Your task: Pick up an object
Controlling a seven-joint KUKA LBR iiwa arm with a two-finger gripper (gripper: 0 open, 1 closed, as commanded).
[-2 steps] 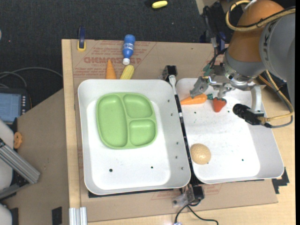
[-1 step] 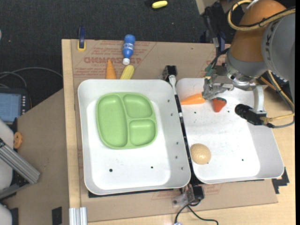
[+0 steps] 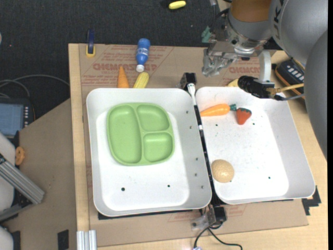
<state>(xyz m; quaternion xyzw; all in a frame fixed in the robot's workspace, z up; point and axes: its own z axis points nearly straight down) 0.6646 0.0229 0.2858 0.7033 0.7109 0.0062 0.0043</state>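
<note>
Two bins (image 3: 291, 155); fingers (image 3: 214, 66), grip unclear, above right bin's far rim; carrot (image 3: 214, 110) near it.

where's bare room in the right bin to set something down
Right bin: bare floor between the carrot and strawberry at the back and the tan ball in front. The back edge is crowded.

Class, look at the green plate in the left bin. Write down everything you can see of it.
The green plate is pale green, looks like smooth plastic, and has rounded corners. Raised ridges split it into three compartments: one long one on the left, and two smaller ones on the right, one above the other. All three hold nothing. It lies flat, right way up, slightly turned, on the floor of the left bin, nearer the bin's far edge. Nothing else touches it, and the gripper is well away, beyond the right bin's far edge.
</note>
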